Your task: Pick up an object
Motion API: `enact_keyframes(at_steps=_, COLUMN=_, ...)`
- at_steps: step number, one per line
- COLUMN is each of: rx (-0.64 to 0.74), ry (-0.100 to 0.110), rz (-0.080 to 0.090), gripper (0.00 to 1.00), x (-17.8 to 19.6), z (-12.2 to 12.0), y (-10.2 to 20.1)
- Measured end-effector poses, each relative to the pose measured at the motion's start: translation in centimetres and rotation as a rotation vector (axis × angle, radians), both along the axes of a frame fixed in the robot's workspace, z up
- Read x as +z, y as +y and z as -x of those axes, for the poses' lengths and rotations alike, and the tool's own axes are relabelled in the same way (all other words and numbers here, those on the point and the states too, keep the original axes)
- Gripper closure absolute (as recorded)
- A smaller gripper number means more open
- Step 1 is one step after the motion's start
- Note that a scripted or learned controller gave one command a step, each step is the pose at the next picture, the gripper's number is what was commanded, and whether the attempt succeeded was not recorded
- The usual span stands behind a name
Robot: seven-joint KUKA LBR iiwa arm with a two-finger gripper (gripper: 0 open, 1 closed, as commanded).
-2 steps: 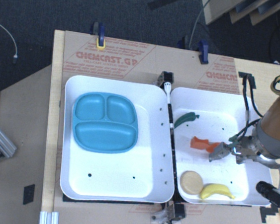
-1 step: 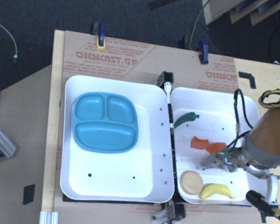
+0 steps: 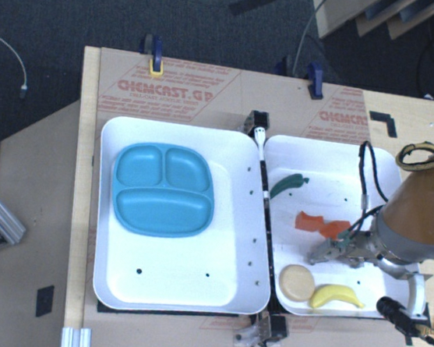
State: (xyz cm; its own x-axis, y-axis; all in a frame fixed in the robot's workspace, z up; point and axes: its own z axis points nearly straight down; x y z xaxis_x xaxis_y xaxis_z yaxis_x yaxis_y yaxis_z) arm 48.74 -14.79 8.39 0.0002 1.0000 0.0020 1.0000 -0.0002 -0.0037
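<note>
Curving beside a round cookie point(image 3: 297, 281), glossy banana point(image 3: 337, 297).

my arm point(image 3: 424, 210) on the bench: a broad orange band above a grey wrist section. black cables point(image 3: 365, 179) loop along its side, and the metal gripper point(image 3: 332, 250) carries a grey finish with small coloured fittings.

A robotics lab: a clamped board bench point(image 3: 211, 89) holds two white bins point(image 3: 163, 292), with loose cables point(image 3: 4, 52) on dark carpet.
</note>
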Motion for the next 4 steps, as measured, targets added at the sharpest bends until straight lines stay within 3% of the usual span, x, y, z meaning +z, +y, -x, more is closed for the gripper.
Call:
enact_keyframes(at_steps=1, rx=-0.001, ry=-0.004, rz=0.002, gripper=1.0, x=1.1, z=-0.1, y=0.0)
enact_keyframes(at_steps=4, rx=0.001, ry=-0.008, rz=0.004, gripper=1.0, x=16.2, z=-1.7, y=-0.1)
